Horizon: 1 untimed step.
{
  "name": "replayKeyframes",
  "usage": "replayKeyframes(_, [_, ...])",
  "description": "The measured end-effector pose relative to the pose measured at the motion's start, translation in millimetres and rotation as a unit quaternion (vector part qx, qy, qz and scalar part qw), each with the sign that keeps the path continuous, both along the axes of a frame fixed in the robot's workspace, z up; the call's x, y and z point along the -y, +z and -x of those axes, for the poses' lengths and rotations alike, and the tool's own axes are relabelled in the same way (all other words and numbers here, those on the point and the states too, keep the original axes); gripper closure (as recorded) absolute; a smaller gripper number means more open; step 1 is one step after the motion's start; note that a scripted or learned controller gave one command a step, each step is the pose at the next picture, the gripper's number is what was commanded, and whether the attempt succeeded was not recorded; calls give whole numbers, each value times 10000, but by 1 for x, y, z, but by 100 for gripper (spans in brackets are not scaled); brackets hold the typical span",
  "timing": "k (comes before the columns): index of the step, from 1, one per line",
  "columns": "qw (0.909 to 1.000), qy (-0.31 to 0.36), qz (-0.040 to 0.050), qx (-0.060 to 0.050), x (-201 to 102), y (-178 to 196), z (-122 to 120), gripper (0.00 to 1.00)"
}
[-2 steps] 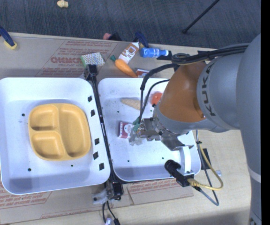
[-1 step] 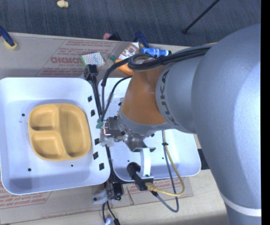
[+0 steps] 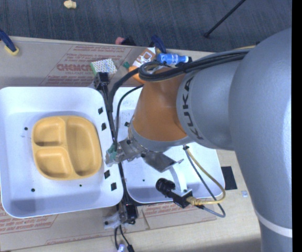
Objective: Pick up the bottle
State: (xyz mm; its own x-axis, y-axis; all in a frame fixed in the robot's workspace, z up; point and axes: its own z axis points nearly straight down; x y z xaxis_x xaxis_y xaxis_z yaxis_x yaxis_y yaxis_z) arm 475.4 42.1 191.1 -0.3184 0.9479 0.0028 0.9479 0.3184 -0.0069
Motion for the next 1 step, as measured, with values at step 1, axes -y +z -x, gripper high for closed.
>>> replayKeyframes(1, [9930,1183,2,39,40,79,-2,100])
